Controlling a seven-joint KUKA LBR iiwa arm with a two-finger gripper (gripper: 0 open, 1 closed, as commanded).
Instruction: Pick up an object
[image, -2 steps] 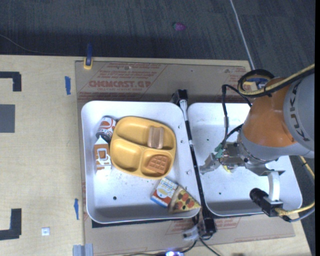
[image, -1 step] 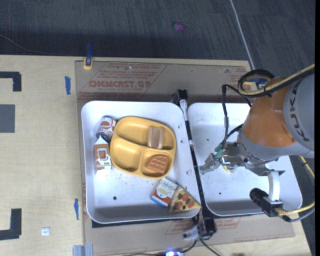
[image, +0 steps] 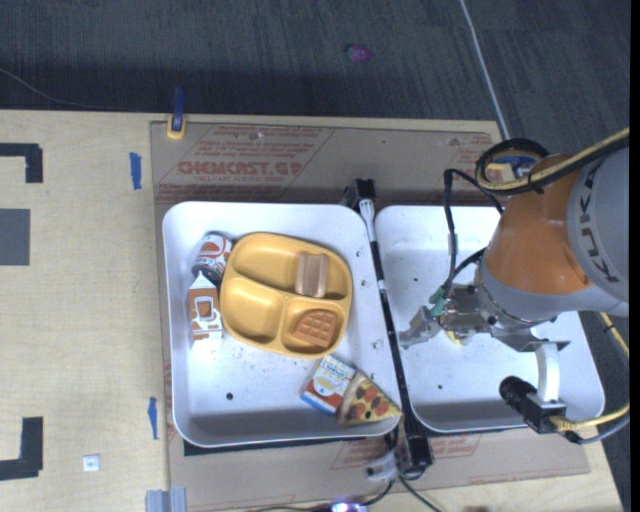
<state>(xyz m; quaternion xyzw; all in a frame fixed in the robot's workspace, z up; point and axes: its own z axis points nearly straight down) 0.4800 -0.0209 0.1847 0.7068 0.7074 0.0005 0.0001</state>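
Candidate objects: all are seen in the left bin (image: 185, 330); places below are given relative to the yellow divided plate (image: 262, 300) lying in that bin.
Waffle piece (image: 317, 325): held in the plate's lower right compartment.
Tan block (image: 312, 272): held in the plate's upper right compartment.
Small can (image: 211, 256): lodged at the plate's upper left rim, tilted.
Orange-and-white carton (image: 203, 312): laid along the plate's left rim, touching or nearly so.
Small box (image: 329, 384): set just below the plate's lower right edge.
Pizza slice (image: 366, 402): placed beside the small box, further from the plate, close to the bin's lower right corner.
Right bin (image: 440, 405): set on the far side of the divider from the plate; no loose object is made out on its floor.
Gripper (image: 420, 330): positioned over the right bin, well apart from the plate; no object is seen between its fingers, and whether they are spread or closed cannot be told at this angle.
Arm (image: 545, 250): reached in from the right, above the right bin.
Step in hand: judged to be the approach, with nothing yet grasped.
Advice: the divider is to be crossed before descent; the box or pizza slice, nearest and free-lying, is judged easiest; descent should be centred on one item, clear of the bin wall.
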